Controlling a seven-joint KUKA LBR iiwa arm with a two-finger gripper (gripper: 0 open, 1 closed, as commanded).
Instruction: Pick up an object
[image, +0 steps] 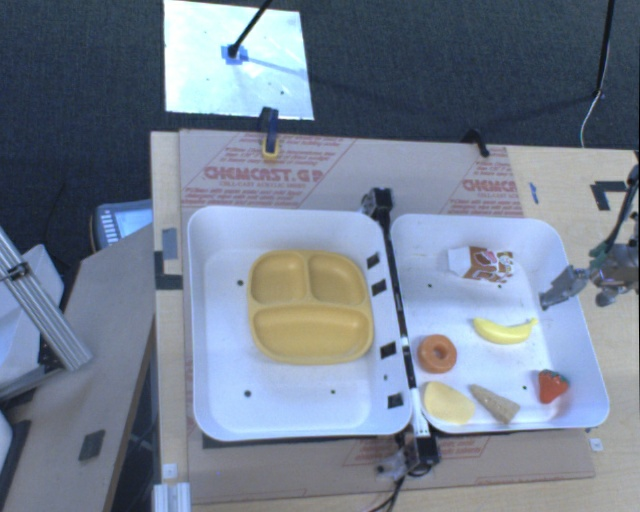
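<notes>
The right bin (560, 240) holds several small items. A white and brown carton (481, 263) lies near its back. A yellow banana (503, 330) rests in the middle, with an orange donut (437, 353) to its left. Along the front are a pale yellow round piece (448, 402), a tan wedge (495, 403) and a red strawberry (552, 385). My gripper (558, 290) hangs over the bin's right rim, up and to the right of the banana, and nothing shows in its grasp.
The left bin (215, 300) carries a yellow divided plate (306, 305). A black divider with clips (392, 300) runs between the bins. Cardboard (300, 170) lies under both. A grey metal frame (35, 300) stands at the far left.
</notes>
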